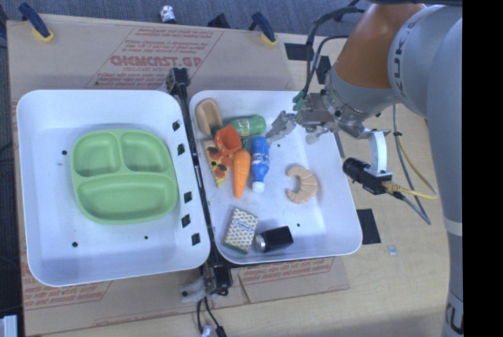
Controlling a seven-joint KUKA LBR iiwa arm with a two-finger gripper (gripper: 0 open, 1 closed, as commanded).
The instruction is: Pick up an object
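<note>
Green tray (124,174) in left bin (31,170); in right bin (338,225), carrot (241,171) and bottle (258,163) at centre, croissant (301,184) at 3 o'clock, box (240,230) at 6; gripper (292,126) at 1 o'clock, fingers spread, grasping nothing.
</note>
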